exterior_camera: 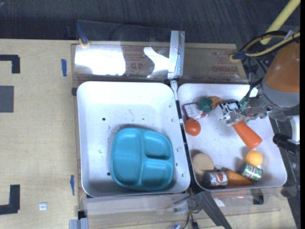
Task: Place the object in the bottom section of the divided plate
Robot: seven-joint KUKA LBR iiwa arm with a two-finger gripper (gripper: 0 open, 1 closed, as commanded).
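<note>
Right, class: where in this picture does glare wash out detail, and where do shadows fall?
In the camera view, glare whitens the clear panel behind the left bin; a soft shadow lies under the blue divided plate, along its lower left; the gripper region looks slightly blurred.

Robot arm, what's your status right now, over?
Gripper low in right white bin, over orange carrot-shaped toy. Blue divided plastic plate sits in left bin. Nothing placed yet.

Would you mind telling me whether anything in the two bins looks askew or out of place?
Nothing looks spilled or broken. The blue plate sits flat in the left bin, slightly turned against its walls. The toys lie jumbled in the right bin, the can and carrot on their sides.
</note>
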